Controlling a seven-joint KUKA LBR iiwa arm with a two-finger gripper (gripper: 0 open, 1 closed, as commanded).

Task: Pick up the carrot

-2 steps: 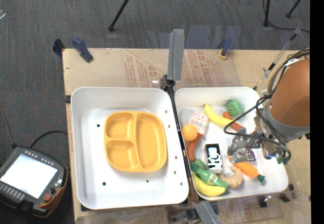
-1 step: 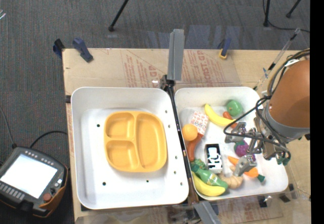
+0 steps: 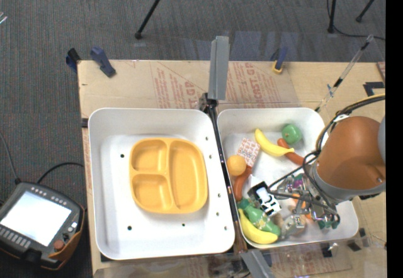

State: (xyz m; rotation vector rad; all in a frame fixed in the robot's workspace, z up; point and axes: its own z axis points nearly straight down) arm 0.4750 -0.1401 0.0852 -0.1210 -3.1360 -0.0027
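In the right bin (image 3: 312,116), an orange carrot (image 3: 292,155) lies slanted near the far right, between a green round fruit (image 3: 291,133) and the arm's orange band (image 3: 349,151). The arm partly hides its lower end. My gripper (image 3: 301,215) hangs low over the bin's near right corner, below and apart from the carrot, among small items. A scrap of orange shows beside the gripper, and I cannot make out what it is.
A banana (image 3: 271,146), a pink-checked packet (image 3: 247,151), an orange ball (image 3: 236,165), a reddish-orange stick (image 3: 242,185), a green toy (image 3: 259,215) and a second banana (image 3: 258,233) crowd the right bin. The left bin (image 3: 107,144) holds a yellow divided plate (image 3: 169,175).
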